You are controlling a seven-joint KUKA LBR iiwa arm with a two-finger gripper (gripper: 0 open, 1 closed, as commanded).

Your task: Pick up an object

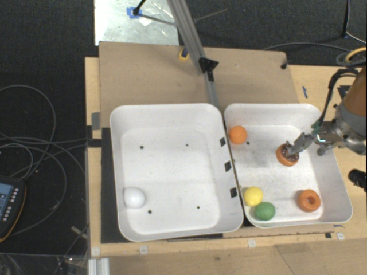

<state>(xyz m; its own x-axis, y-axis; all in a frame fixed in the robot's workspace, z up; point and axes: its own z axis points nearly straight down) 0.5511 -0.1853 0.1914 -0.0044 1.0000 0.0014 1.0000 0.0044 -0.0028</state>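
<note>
Right at the pincer's tips sits a brownish-orange ring-shaped object, in the right-hand white plastic bin; finger spread I cannot tell. Judging by this, the grasp is under way, and next comes a firm close and lift. Beyond it lies a smooth orange ball; nearer, a glossy orange ring.
</note>
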